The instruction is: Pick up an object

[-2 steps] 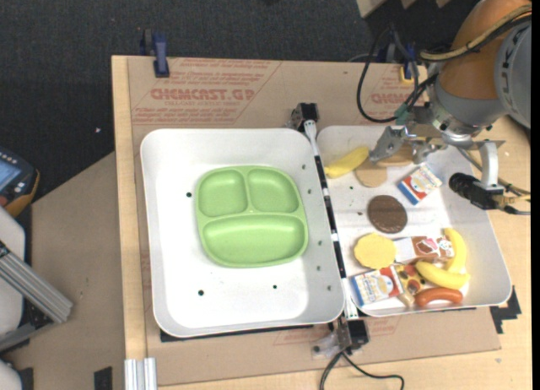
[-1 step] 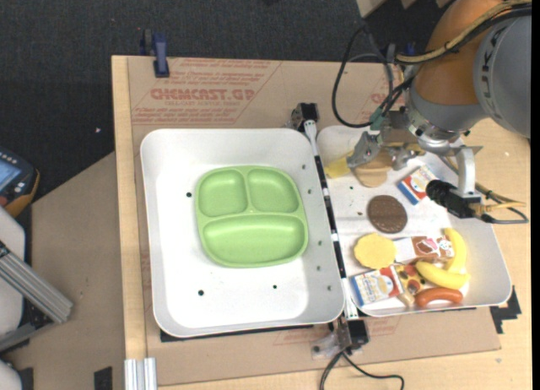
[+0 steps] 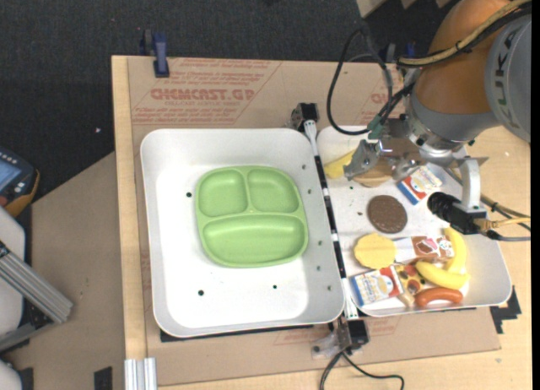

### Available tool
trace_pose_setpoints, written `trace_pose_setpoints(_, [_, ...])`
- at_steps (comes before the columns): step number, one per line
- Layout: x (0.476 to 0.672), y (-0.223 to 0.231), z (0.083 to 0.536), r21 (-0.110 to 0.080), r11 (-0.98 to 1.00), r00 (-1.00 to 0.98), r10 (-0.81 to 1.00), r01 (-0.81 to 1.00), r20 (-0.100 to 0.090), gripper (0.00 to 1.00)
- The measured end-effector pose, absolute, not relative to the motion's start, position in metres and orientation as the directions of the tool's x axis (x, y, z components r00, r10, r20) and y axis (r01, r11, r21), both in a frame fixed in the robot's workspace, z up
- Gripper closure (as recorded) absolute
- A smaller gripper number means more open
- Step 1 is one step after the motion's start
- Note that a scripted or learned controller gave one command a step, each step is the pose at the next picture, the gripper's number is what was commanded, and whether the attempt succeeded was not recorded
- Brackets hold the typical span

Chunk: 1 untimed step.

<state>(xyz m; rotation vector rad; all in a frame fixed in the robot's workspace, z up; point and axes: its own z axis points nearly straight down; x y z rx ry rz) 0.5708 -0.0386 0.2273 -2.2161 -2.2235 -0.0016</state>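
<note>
My gripper [image 3: 369,160] hangs low over the back left part of the right bin [image 3: 498,283], under the arm's orange band. A yellow piece [image 3: 338,165] lies just left of it and a tan piece [image 3: 372,181] sits right below it, partly hidden. I cannot tell whether either one is touched. Further forward lie a brown round cookie [image 3: 387,213], a yellow disc [image 3: 375,251], a banana [image 3: 448,268], a red sausage [image 3: 437,297], a small carton [image 3: 375,285] and a white, red and blue packet [image 3: 419,184].
The left bin [image 3: 169,236] holds a green divided plate [image 3: 250,214]. A black rail [image 3: 327,211] with clamps runs between the two bins. Cables loop above and to the right of the wrist. Cardboard surrounds both bins.
</note>
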Motion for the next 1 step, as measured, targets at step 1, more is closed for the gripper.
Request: trace_pose_setpoints(1, [0.5465, 0.0124, 0.2133, -0.004, 0.004, -0.004, 1.0, 1.0, 0.002, 1.0])
